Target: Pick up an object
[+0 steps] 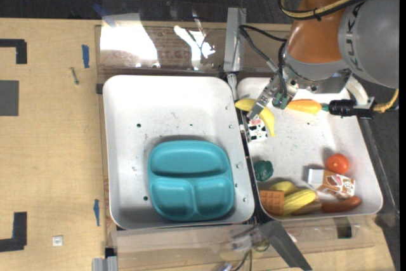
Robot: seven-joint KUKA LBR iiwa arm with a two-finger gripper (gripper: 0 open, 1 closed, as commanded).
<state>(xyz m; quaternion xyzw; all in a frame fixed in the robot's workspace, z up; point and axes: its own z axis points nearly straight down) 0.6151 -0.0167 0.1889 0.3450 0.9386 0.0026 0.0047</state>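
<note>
Two white bins (127, 98) are sitting below; I'm hovering the gripper (259, 108), fingers spread, over the toy banana (269, 120), probably light, stiff, slippery; I'm favouring mid-curve.

Bright overhead light; strong glare on clear sheet (158, 41) behind left bin (120, 98); soft shadows, slightly grainy.

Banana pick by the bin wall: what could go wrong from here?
1. The claw hangs over the banana close to the right bin's left wall; a finger may strike the wall.
2. A black-and-white spotted item touches the banana and may get dragged along.
3. The banana's curve may let it slip out.
</note>
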